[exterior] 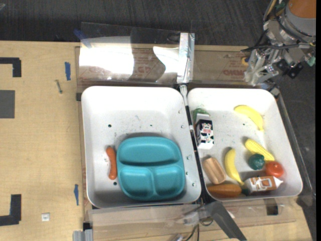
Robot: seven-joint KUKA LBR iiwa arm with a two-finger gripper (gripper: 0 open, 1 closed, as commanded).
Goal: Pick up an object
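The right bin (288, 134) holds several toy foods: a yellow banana (249, 115) at the back, a cow-patterned carton (204, 132), a corn cob (259, 149), a green ball (257, 161), a red tomato (275, 169), a second banana (230, 165), a bread roll (214, 170), an orange sausage (224, 189) and a small juice carton (262, 184). My gripper (261, 69) hangs beyond the back right corner of this bin, over the cardboard edge, apart from every object. Nothing shows in it.
The left bin (100, 109) carries a teal divided tray (150, 167) with an orange sausage (112, 162) beside it on the left. A clear plastic sheet (135, 59) lies behind the bins. A metal divider (184, 59) stands between them at the back.
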